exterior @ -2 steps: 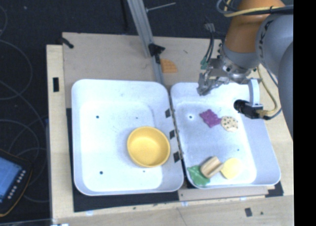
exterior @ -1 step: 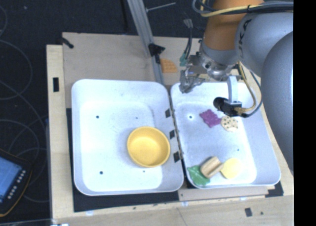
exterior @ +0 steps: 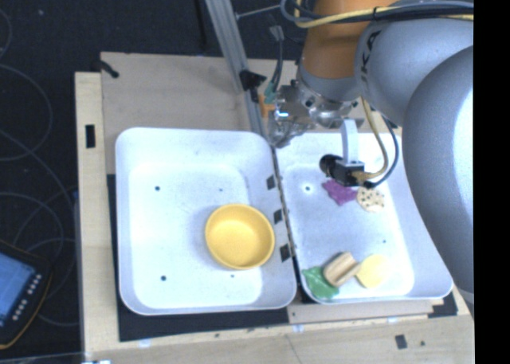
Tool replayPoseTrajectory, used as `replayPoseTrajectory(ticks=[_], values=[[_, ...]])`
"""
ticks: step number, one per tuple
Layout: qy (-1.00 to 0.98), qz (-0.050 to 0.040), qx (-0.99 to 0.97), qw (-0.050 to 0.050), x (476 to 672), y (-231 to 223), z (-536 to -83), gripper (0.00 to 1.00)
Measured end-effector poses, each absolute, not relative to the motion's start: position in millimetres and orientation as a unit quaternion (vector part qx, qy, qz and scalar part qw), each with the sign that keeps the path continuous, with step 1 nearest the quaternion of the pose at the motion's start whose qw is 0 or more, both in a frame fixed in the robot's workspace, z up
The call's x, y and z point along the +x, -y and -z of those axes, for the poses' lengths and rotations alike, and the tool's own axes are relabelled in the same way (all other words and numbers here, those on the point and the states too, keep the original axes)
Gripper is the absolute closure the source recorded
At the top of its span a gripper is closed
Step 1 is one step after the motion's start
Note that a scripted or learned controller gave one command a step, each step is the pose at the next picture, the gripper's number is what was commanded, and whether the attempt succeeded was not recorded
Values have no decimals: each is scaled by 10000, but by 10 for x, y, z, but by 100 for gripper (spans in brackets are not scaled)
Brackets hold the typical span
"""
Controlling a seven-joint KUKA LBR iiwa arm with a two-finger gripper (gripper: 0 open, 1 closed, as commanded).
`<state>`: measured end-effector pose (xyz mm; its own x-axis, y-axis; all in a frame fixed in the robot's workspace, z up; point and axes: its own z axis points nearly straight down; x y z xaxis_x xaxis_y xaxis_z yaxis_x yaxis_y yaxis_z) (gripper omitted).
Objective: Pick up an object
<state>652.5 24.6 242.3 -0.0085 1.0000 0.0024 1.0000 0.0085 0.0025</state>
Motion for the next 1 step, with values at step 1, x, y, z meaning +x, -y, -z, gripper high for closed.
replayPoseTrajectory(ticks=[1], values=[[-7098, -12, 7044, 0, 6552, -734, -2407, 100]])
